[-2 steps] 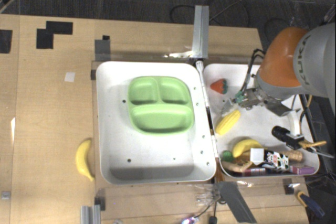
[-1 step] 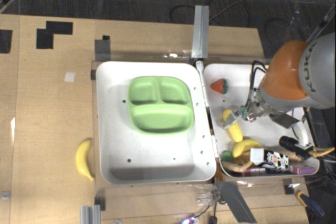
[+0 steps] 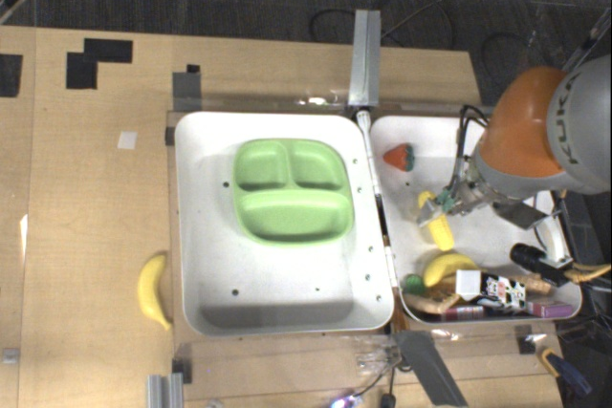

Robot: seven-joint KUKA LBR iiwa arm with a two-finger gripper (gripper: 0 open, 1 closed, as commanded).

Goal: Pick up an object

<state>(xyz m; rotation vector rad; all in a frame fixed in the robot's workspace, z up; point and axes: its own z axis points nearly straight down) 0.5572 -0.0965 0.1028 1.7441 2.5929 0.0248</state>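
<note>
My gripper (image 3: 449, 202) hangs low in the right bin (image 3: 430, 131), reaching in from the right under the orange band. Just left of its tip is a small yellow piece (image 3: 426, 200), and a yellow block (image 3: 438, 231) lies right below it; whether the gripper touches either I cannot tell. A red strawberry toy (image 3: 399, 156) sits up and left of the gripper. Toward the bin's near edge lie a yellow banana (image 3: 446, 267), a small green ball (image 3: 412, 282), a white cube (image 3: 468, 282) and a printed packet (image 3: 504, 292).
The left bin (image 3: 201, 205) holds a green divided plate (image 3: 290, 189). A second banana (image 3: 153, 289) lies on the wooden bench outside the left bin's left wall. A metal post (image 3: 365, 53) stands between the bins at the back.
</note>
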